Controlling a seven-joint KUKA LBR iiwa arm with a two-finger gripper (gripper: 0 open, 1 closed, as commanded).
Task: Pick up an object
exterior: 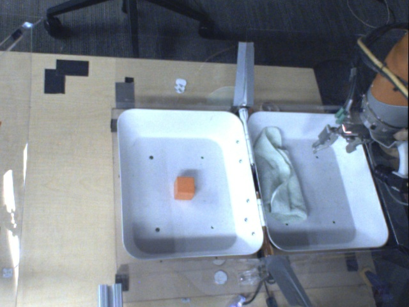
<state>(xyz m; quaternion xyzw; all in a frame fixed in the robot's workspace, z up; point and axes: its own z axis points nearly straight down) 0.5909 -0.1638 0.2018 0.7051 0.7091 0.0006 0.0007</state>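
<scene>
Two shallow white bins sit side by side on a pale wooden bench. The left bin fills the middle of the frame, and a small orange cube rests on its floor, a little left of and below the bin's centre, well apart from every wall. The right bin lies just beside it, the two rims meeting along a metal divider bar that runs up toward the top of the frame. A crumpled pale green-white cloth lies along the left side of the right bin, close against the wall nearest the other bin.

The arm enters at the right edge of the frame, its orange band showing above the grey wrist. The gripper hangs over the upper right part of the right bin, well apart from the cloth and far from the cube. Its two fingers stand spread apart with nothing between them.

At the top of the frame, the black legs of a chair base stand on dark carpet.
</scene>
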